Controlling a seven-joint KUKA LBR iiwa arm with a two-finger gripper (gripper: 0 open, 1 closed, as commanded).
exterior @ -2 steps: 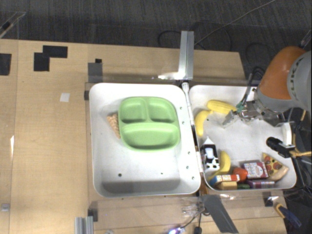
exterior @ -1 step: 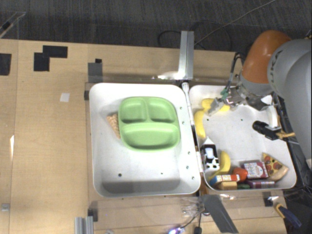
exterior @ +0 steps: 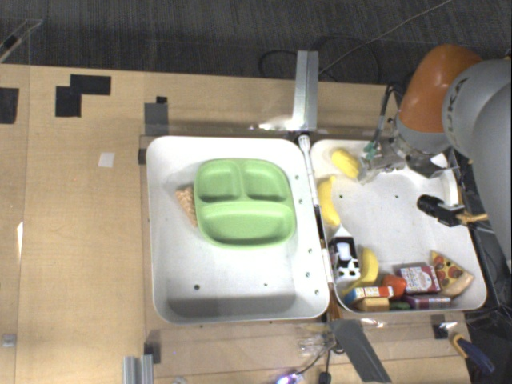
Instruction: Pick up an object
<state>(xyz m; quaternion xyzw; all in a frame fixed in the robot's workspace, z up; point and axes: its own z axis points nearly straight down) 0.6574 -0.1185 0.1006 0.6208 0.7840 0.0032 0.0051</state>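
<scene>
The arm's tool [exterior: 373, 164] hangs low in the right bin [exterior: 400, 206], just beside a yellow banana piece [exterior: 345, 163] at the bin's far corner, though I cannot tell whether it is apart or together.

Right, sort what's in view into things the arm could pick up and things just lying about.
For the pick:
gripper
banana
pizza slice
red packet

Lying about:
green tray
left bin
right bin

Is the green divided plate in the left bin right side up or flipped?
Right side up: the green plate shows its three hollow compartments facing the camera.
</scene>
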